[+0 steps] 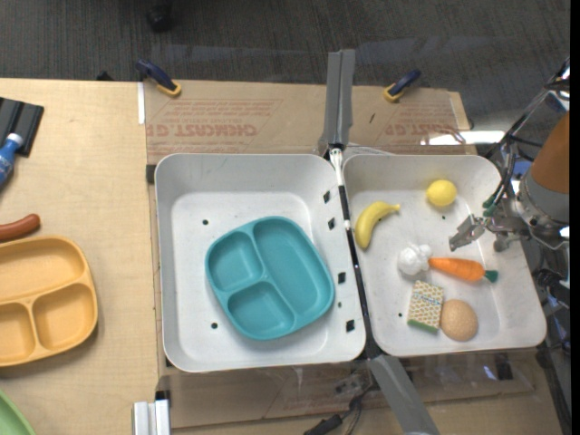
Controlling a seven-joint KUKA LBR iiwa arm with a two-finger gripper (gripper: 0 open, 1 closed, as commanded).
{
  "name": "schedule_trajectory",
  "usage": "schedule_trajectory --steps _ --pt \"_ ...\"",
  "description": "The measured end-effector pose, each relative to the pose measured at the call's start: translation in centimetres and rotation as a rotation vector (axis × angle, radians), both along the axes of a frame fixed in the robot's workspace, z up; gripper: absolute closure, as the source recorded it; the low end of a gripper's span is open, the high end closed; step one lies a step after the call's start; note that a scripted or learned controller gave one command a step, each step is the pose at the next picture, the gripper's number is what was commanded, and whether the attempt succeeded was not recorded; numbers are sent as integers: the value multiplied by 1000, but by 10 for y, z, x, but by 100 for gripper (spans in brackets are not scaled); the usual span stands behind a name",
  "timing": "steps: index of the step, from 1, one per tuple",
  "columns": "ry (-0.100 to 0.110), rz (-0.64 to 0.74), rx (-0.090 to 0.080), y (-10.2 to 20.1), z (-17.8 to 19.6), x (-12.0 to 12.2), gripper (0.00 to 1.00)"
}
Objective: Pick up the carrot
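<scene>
Two white bins sit side by side on the counter (82,125), over a sheet of brown cardboard (245,120). The carrot (459,269) lies flat in the right bin (517,324), toward its right side, green end pointing right. Just to its left is a small white item (414,259); below it are a patterned block (426,306) and an egg (459,319). A banana (372,220) and a lemon (441,193) lie further up the bin. The left bin (181,243) holds a teal tray (268,277).

The gripper (478,232) hangs just above the carrot, apart from it, fingers spread and holding nothing. Judgement: the approach step is in hand; no grasp is made. The next move calls for lowering with the fingers set across the carrot's body, clear of the white item, then closing.
</scene>
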State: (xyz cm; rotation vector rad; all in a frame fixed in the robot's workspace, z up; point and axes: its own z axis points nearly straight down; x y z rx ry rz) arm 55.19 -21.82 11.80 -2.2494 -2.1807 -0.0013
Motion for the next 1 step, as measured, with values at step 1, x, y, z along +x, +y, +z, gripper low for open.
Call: schedule_trajectory --steps 1 --pt "-5 3 -6 37 -26 -29 0"
